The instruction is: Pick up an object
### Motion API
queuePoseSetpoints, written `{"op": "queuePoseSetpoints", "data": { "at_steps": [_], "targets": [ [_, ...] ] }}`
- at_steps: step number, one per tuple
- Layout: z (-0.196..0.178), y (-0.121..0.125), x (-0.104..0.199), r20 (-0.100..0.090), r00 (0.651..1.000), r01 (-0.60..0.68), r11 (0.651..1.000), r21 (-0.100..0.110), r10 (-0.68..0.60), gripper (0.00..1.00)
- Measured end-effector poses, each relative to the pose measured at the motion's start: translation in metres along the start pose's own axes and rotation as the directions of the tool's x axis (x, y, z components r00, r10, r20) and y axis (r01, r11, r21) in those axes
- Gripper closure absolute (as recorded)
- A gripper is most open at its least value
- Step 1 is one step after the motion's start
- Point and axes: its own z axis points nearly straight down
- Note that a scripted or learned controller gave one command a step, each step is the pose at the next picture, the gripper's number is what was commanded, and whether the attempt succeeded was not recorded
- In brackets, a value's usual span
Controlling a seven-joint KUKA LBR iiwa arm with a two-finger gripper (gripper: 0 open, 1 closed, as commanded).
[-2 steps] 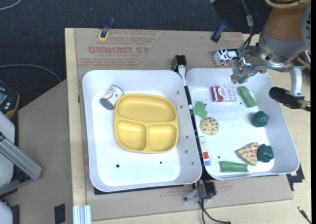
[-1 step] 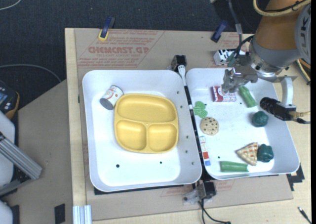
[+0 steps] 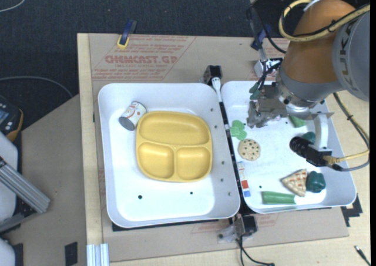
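Observation:
My gripper (image 3: 258, 119) hangs low over the upper left part of the right bin (image 3: 339, 195). Just below and left of it lies a light green piece (image 3: 237, 129), and a chocolate-chip cookie (image 3: 249, 149) rests a little nearer. Toward the bin's front are a pizza slice (image 3: 295, 181), a dark teal lump (image 3: 316, 181) touching it, and a green bar (image 3: 278, 198). Another green piece (image 3: 297, 121) peeks out from under the arm. I see nothing held in the gripper.
The left bin (image 3: 117, 200) holds a yellow divided plate (image 3: 174, 145) and a small white cup (image 3: 132, 115) lying on its side at the plate's upper left. The wall between the two bins runs just left of the gripper.

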Motion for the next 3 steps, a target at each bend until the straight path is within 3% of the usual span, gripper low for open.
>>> {"op": "queuePoseSetpoints", "data": {
  "at_steps": [1,3],
  "targets": [
    [0.007,-0.020,0.038,0.000,1.000,0.000,1.000,-0.001,0.000,1.00],
    [-0.009,-0.030,0.033,0.002,1.000,-0.003,1.000,-0.008,0.003,1.00]
  ]
}}
